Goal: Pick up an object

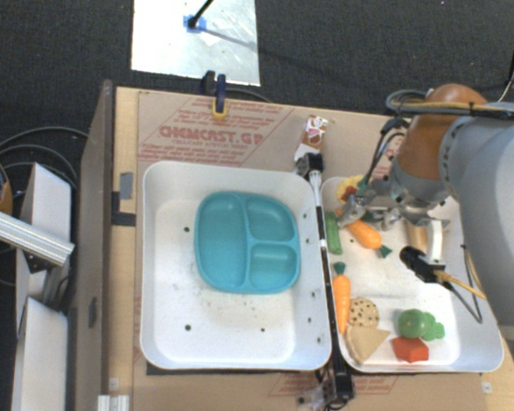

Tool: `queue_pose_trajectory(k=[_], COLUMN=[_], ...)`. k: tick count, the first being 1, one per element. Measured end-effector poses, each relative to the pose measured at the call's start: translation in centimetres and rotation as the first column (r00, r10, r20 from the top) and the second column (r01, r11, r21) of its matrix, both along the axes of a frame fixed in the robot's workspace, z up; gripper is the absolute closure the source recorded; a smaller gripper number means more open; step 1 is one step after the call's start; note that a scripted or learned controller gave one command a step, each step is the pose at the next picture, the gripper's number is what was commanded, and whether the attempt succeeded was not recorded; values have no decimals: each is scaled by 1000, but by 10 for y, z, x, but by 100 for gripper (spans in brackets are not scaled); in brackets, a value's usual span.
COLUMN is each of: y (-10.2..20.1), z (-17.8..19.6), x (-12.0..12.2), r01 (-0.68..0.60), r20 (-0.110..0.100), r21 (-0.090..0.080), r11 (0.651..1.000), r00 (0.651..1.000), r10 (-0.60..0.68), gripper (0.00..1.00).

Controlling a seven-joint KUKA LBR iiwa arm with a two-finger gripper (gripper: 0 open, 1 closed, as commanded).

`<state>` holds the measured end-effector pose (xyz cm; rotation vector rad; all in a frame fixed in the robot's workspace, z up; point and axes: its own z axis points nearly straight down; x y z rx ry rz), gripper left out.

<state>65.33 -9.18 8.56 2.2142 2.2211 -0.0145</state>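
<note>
The metal pincer point(368, 210) hangs over a smooth orange carrot point(365, 235); its grip I cannot tell.

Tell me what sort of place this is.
Most likely a robotics lab bench for grasping trials. A grey robot arm reaches over two white bins on cardboard, toy food such as a carrot fills one, and loose cables trail at the side.

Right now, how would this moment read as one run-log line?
phase: reaching | gripper: over right white bin, near small orange carrot | grasp: none seen
</note>
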Motion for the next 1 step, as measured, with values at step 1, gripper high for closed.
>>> queue_pose_trajectory(k=[1], y=[-10], z=[-4], x=[9], r01=[5], r20=[-29], r21=[15], r11=[1000], r00=[1000], r10=[-4], gripper=[0])
